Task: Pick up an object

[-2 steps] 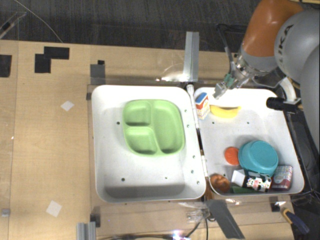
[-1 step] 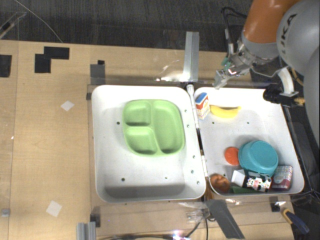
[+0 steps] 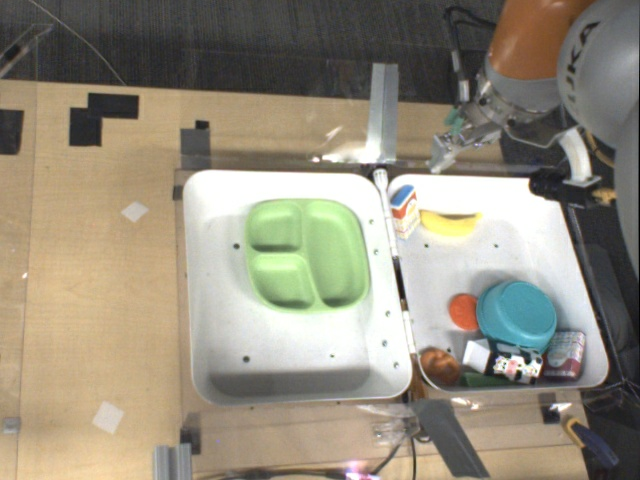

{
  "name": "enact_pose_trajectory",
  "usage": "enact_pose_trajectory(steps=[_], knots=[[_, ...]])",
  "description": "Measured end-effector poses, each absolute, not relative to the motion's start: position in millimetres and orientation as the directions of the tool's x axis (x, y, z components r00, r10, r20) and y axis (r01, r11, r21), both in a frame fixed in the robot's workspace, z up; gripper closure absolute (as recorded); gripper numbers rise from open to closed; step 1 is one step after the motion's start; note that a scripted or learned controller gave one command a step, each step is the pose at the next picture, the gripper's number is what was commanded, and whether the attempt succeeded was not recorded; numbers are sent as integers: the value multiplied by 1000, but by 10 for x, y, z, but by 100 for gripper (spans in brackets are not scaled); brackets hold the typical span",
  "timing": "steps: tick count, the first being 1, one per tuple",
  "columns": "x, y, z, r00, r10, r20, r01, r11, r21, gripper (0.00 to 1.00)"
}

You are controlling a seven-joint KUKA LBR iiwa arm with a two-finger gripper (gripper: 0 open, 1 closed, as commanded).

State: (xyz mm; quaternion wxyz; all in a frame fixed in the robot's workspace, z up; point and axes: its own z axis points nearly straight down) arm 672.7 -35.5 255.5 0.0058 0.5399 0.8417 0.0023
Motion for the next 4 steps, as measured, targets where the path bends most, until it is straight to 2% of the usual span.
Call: enact_pose_trajectory(steps=[1, 2, 4], knots=[[6705, -427, 2496, -483, 876, -4, 876, 483, 5, 100], [6698, 348, 2352, -433, 901, 0, 901, 433, 4, 100], [6740, 341, 2581, -443, 897, -8, 897, 443, 13, 100]])
